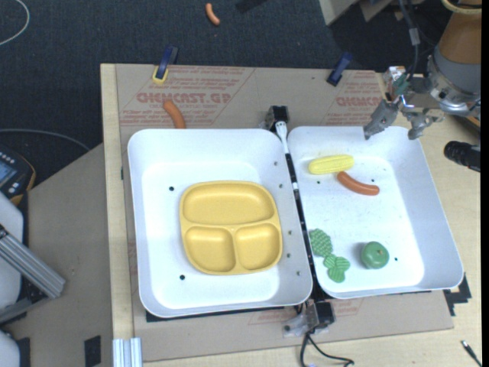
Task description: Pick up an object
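Observation:
The right bin holds a yellow corn cob, an orange-red sausage, a green leafy piece and a green round vegetable. My gripper hangs over the bin's far right corner, above and to the right of the corn cob. Its two dark fingers are spread apart, open, with nothing between them. No object touches the gripper.
The left bin holds a yellow three-compartment tray. A stray orange sausage lies on the cardboard behind the left bin, another on the dark floor. Clamps pin the board's far edge.

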Robot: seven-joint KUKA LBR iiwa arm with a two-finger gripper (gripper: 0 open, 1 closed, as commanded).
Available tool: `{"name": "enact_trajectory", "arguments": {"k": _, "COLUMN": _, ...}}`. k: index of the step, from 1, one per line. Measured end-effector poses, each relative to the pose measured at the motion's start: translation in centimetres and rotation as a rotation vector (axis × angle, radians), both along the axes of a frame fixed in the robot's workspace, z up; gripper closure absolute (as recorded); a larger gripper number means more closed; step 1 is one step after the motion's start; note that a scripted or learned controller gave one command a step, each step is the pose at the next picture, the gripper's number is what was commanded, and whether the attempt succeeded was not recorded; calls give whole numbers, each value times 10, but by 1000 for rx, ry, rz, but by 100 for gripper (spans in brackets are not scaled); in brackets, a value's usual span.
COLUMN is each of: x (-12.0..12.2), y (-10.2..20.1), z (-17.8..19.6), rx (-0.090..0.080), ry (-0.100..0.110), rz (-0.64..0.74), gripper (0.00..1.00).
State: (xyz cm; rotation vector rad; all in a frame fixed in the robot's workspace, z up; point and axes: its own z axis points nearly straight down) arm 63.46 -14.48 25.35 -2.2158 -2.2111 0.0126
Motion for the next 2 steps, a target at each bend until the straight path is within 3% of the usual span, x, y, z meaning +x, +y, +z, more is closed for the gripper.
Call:
{"name": "enact_trajectory", "arguments": {"k": 1, "x": 2, "y": 0, "z": 8, "rx": -2, "ry": -13, "rz": 2, "gripper": 0}}
{"name": "enact_trajectory", "arguments": {"k": 2, "x": 1, "y": 10, "z": -50, "rx": 0, "ry": -7, "rz": 3, "gripper": 0}}
